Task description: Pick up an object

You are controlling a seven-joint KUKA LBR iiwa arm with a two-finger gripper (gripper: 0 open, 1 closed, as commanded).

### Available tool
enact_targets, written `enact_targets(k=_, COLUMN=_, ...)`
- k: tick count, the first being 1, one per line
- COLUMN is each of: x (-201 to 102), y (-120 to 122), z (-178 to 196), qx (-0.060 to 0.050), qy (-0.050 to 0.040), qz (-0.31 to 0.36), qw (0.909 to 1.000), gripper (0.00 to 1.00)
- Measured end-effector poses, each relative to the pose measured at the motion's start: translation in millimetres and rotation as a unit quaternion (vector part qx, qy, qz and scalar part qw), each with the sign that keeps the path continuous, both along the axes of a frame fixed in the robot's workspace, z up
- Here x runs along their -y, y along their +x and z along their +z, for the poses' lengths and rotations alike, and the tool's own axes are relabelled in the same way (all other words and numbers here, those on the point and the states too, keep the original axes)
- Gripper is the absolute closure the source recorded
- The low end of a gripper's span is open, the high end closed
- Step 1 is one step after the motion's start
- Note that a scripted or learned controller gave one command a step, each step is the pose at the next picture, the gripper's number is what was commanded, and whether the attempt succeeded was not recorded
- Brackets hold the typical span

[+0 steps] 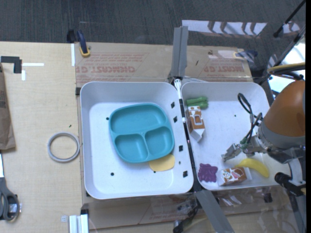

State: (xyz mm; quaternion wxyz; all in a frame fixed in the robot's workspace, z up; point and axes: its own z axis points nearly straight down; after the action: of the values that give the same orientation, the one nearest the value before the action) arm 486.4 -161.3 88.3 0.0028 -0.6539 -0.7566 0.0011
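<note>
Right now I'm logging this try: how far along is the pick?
Done: the gripper is down inside the right bin, left of the banana. In hand: nothing seen between its fingers. Left: grasp and lift; the banana, purple grapes and small carton all lie on the bin floor.

My arm (286, 125) is a rounded grey body with a broad orange band above the wrist, a thin black cable looping off its side, and a small pale metallic two-finger gripper (230, 154) at its tip.
</note>
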Motion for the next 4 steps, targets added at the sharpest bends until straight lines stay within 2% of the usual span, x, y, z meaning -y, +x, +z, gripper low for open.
enact_targets(k=1, x=0.7, y=0.3, z=5.8, qx=-0.002, qy=0.0006, qz=-0.001, qw=1.0, gripper=1.0)
enact_targets(k=2, x=0.7, y=0.3, z=5.9, qx=-0.002, qy=0.0007, qz=-0.001, qw=1.0, gripper=0.0)
enact_targets(k=3, x=61.5, y=-8.0, z=84.6, qx=0.001, qy=-0.0002, qz=0.074, qw=0.9973, gripper=0.0)
enact_targets(k=4, x=45.0, y=13.8, z=207.1, qx=0.001, qy=0.0003, qz=0.237, qw=0.9716, gripper=0.0)
